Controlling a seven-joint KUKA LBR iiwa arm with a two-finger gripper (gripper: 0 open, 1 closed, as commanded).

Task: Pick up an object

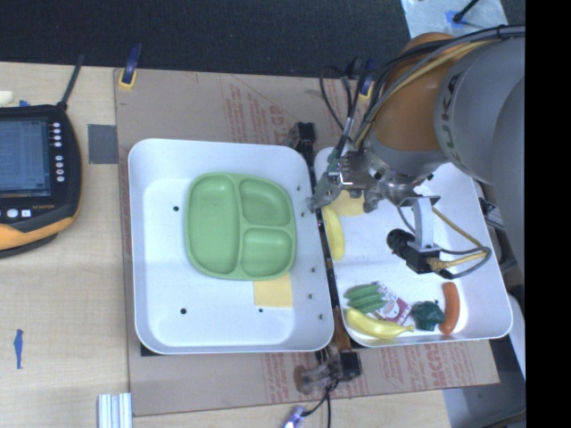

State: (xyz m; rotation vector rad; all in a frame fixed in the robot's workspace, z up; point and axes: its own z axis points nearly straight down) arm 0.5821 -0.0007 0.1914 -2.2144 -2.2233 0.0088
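Right now my end effector (343, 185) sits over the right bin's (473, 194) left wall, finger state: cannot tell. Pale banana (334, 232) lies just below it, long axis parallel to that wall.

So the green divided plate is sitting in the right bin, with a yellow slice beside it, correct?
Not quite. The camera view shows the green divided plate in the left bin, not the right one. The yellow slice does lie beside it, at the plate's near edge.
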